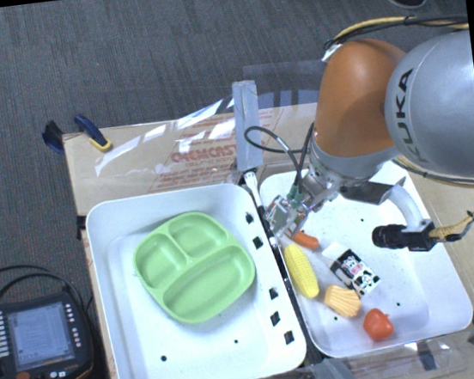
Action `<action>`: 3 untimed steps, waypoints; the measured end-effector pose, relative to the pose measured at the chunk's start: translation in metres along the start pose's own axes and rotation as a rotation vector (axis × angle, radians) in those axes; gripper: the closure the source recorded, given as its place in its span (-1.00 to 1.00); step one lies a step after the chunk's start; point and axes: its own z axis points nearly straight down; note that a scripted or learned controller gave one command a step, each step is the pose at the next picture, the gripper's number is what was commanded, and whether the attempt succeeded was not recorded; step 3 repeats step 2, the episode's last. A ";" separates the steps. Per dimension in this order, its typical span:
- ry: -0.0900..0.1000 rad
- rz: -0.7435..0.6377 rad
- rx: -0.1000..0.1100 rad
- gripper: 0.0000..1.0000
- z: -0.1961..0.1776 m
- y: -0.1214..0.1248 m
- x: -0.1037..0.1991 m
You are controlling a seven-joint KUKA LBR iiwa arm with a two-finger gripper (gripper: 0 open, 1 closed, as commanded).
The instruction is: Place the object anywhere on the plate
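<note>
Over right bin's (443, 309) near-left corner, hovering tool (285, 214), grip state impossible to tell, crowding carrot (306, 240) and corn (300, 270), risking snagging both or nudging either off-target, missing plate (195, 266).

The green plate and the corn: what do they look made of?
Plate: likely moulded plastic, matte pale green, with rounded dividers forming three compartments and soft highlights. Corn: probably a plastic or rubber toy, uniformly yellow with a slight sheen; kernel detail is too small to tell.
</note>
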 end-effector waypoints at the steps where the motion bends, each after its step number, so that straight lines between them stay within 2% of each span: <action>1: 0.000 -0.132 0.000 1.00 0.029 0.013 0.046; 2: 0.000 -0.131 -0.001 -1.00 0.029 0.013 0.045; 3: 0.000 -0.131 -0.001 -1.00 0.029 0.013 0.045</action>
